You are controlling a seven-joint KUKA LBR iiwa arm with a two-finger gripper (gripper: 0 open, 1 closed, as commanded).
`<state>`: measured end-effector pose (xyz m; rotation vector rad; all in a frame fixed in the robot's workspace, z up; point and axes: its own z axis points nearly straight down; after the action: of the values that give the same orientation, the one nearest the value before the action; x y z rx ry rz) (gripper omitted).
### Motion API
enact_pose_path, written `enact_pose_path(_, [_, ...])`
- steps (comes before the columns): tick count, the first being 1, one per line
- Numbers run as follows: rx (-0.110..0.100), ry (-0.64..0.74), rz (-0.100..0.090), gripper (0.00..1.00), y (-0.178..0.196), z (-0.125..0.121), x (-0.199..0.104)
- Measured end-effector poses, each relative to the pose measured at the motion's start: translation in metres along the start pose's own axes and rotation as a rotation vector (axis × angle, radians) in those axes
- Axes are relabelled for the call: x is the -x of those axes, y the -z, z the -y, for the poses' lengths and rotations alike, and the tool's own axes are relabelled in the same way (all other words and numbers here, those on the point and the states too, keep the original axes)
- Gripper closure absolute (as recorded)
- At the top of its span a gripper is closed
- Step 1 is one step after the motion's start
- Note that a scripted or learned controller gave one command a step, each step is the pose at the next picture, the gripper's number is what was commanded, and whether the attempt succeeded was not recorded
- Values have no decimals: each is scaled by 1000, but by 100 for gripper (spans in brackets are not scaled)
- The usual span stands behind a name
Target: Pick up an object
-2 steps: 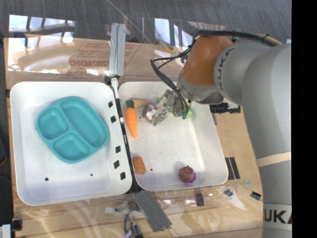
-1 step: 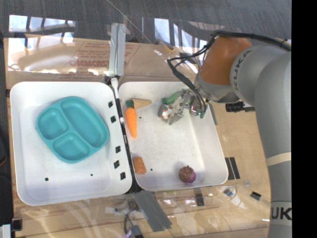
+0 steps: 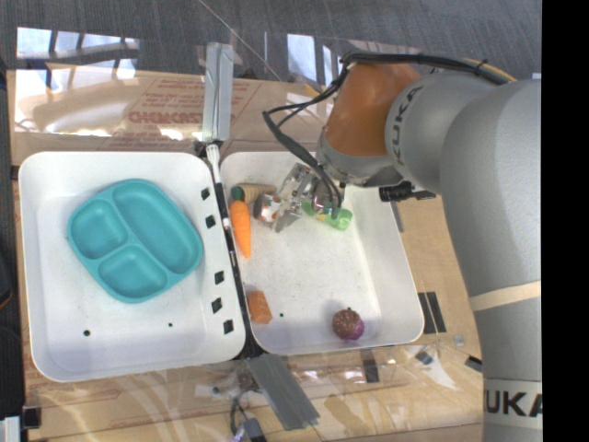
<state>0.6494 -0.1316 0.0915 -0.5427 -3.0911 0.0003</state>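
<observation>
Over the right bin (image 3: 391,247), the arm (image 3: 442,127) angles its claw (image 3: 296,203) down.

You have two white bins: the left bin (image 3: 37,247) and the right bin (image 3: 386,274). Count one teal divided plate (image 3: 134,238), one carrot (image 3: 240,228), one small orange piece (image 3: 259,307), one dark red round fruit (image 3: 348,323) and one green item (image 3: 341,217).
</observation>
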Motion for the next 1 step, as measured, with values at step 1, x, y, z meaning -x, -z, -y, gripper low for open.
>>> enact_pose_path(1, [0, -114, 5, 100, 2, 58, 19])
